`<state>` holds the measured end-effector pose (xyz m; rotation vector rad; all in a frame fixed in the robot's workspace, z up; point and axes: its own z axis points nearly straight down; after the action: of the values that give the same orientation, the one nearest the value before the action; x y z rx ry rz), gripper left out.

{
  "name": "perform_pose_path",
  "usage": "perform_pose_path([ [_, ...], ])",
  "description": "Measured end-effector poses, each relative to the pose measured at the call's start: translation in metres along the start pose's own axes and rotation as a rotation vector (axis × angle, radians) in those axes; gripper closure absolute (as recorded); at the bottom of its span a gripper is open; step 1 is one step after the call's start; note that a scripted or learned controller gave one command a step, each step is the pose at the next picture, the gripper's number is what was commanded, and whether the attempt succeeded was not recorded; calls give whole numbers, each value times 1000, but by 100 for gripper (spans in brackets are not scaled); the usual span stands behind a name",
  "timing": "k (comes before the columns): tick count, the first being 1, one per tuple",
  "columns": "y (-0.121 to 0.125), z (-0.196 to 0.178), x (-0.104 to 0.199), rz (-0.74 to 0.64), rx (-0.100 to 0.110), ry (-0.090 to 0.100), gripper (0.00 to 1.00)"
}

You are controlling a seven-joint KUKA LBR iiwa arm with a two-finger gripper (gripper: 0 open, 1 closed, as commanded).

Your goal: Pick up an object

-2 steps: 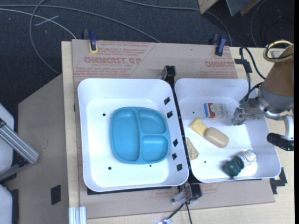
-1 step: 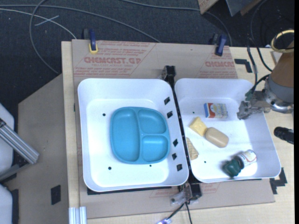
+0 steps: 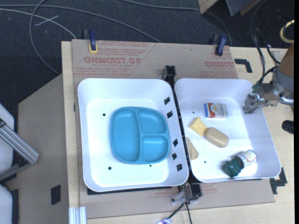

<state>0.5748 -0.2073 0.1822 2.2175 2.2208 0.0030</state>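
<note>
The right bin (image 3: 261, 129) holds several small objects. A white box with red and blue print (image 3: 215, 110) lies near its back. A yellow wedge (image 3: 198, 126) touches a tan oval bar (image 3: 217, 137) at mid-bin. A green and white object (image 3: 238, 163) lies at the front right. A pale tan textured piece (image 3: 191, 148) rests against the left wall. My gripper (image 3: 252, 102) hangs over the bin's right back part, to the right of the white box and apart from it. I see nothing held in it.
The left bin (image 3: 93, 97) holds a blue divided plate (image 3: 139, 134) at its middle. Black clips (image 3: 169, 72) join the bins along the divider. Two clamps (image 3: 93, 40) pin the cardboard base at the back. Cables cross the dark floor behind.
</note>
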Motion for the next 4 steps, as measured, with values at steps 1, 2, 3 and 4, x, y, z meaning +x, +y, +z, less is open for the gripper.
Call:
perform_pose_path([
  [1, 2, -55, 10, -1, -2, -1, 100],
  [2, 5, -43, 62, -2, 5, 3, 100],
  [3, 12, -51, 107, -3, 2, 2, 100],
  [4, 16, -39, 157, 0, 6, 2, 100],
])
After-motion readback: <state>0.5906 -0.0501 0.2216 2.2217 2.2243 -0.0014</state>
